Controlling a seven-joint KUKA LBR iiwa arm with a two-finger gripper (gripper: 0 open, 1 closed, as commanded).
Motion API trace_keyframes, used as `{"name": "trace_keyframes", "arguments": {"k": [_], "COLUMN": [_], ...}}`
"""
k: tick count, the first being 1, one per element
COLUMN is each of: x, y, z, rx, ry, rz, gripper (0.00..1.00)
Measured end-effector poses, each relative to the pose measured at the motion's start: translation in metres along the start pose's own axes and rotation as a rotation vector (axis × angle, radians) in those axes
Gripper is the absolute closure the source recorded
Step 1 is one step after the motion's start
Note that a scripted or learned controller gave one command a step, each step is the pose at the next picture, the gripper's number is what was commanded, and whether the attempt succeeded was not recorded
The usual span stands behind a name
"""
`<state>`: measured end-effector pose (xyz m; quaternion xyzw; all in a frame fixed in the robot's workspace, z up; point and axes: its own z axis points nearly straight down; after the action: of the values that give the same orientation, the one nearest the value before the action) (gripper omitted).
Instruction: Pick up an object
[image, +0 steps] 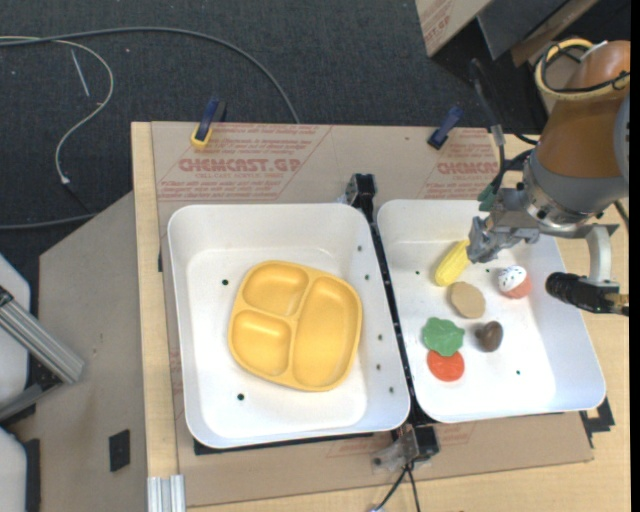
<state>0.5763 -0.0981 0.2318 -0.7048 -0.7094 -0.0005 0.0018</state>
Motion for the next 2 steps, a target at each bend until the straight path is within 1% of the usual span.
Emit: {"name": "trace_keyframes", "arguments": {"k": [1, 2], "x": [0.048, 0.105], "y": [-0.002, -0.001], "z": [0.008, -0.002], "rx": [0.001, -0.004], "ry": [0.0, 0.0], "rz": [0.0, -0.001], "gripper": [1.0, 1.0]}}
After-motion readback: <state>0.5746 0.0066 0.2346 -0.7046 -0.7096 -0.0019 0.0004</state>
